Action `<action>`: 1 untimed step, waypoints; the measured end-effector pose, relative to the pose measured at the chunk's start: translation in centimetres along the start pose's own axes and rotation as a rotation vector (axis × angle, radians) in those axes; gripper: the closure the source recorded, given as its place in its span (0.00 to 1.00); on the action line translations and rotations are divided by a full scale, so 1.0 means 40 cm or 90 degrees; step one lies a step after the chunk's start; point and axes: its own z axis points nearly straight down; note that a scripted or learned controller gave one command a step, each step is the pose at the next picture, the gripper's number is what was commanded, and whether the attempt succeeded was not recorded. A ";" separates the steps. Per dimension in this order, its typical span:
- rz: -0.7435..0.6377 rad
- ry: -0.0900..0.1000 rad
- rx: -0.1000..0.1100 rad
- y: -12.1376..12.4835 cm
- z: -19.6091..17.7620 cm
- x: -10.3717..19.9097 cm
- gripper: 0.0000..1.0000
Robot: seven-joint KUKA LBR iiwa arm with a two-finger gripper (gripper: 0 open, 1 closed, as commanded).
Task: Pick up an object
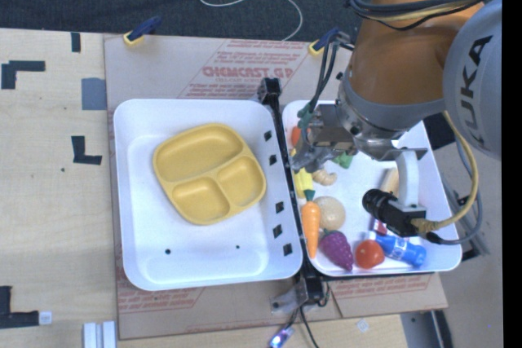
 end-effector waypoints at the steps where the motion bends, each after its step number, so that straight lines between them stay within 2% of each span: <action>1: 0.004 -0.001 0.000 0.000 -0.052 -0.012 1.00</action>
